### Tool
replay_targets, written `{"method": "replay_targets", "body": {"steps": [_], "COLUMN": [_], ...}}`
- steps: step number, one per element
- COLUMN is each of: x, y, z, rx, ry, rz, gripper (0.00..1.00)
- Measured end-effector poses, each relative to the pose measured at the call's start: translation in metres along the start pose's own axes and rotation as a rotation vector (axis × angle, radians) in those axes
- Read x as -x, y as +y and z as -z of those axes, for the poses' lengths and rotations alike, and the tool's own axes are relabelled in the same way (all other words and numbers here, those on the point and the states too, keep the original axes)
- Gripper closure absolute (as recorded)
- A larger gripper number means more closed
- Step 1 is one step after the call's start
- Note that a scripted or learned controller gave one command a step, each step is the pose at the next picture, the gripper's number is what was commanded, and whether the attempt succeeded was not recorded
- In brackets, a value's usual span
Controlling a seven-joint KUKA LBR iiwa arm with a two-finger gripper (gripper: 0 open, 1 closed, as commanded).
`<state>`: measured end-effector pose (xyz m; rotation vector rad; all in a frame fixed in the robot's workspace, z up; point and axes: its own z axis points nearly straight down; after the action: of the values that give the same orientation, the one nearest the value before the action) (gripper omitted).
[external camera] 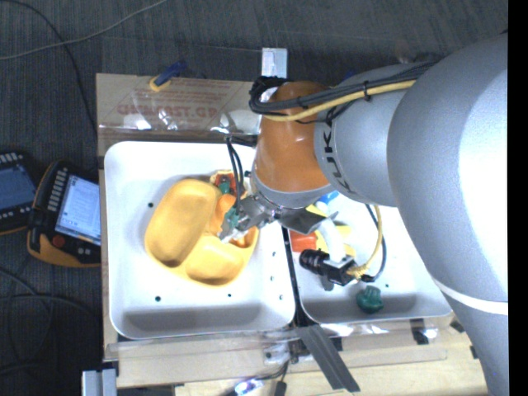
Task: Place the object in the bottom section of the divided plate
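A yellow divided plate (177, 217) lies in the left bin (132, 304), with one large rounded section at the upper left and another at the bottom (210, 262). My gripper (236, 219) hangs low over the plate's right side, right above its right-hand section. Small orange and green pieces (223, 185) show at the plate's upper right edge, close beside the gripper. The wrist and arm hide what lies directly under the gripper, so I cannot see whether anything is held.
The right bin (396, 308) holds a dark green object (370, 299) near its front, a red-orange piece (303, 242), and a white and yellow item (334, 236). The bulky arm covers most of that bin. A tablet (74, 209) lies left of the bench.
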<state>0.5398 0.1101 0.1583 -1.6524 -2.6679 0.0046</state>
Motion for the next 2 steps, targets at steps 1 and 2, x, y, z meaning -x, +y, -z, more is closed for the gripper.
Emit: {"method": "replay_targets", "body": {"steps": [1,2], "x": [0.0507,0.0505], "y": [-0.0254,-0.0254], "z": [0.0605,0.0604], "rx": [0.004,0.003], "ry": [-0.002,-0.002], "rz": [0.041,0.041], "gripper": [1.00,0.00]}}
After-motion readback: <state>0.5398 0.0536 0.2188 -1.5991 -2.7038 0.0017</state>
